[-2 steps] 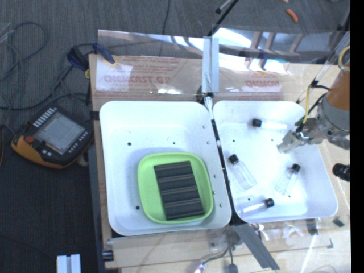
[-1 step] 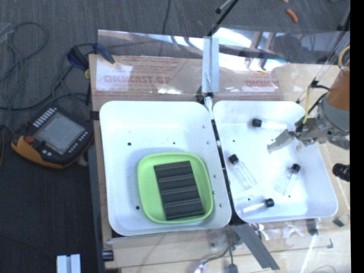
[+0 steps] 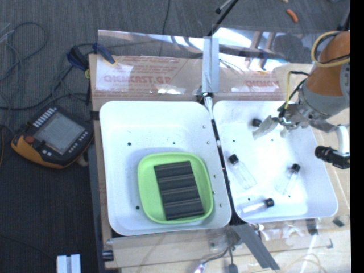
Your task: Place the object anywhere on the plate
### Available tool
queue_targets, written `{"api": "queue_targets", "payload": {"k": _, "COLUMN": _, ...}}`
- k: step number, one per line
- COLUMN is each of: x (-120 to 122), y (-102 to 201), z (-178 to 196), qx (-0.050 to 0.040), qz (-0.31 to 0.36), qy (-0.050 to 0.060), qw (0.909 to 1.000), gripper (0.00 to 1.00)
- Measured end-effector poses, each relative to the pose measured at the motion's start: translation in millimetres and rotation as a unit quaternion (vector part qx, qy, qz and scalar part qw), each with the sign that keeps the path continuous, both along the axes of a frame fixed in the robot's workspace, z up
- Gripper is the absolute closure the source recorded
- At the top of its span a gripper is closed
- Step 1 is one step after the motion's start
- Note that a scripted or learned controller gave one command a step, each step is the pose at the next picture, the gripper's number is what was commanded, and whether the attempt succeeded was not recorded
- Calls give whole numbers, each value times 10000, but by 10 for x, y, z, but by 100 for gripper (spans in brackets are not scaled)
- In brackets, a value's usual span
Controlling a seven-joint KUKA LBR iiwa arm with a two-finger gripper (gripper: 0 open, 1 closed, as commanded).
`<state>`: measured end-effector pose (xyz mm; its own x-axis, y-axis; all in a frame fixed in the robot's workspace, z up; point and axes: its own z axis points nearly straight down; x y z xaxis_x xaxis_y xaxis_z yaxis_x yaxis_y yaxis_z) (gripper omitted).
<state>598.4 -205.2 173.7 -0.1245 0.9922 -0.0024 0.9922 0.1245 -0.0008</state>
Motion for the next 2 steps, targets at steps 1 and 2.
{"api": "queue_targets", "payload": {"k": 1, "x": -130, "y": 603, "z": 1109, "qx": 5, "qz": 419, "qy": -10, "qw": 9991, "gripper": 0}}
{"api": "queue_targets", "payload": {"k": 2, "x": -107, "y": 1099, "z": 1068, "qx": 3, "qz": 1441, "qy": -1, "qw": 9896, "gripper": 0}}
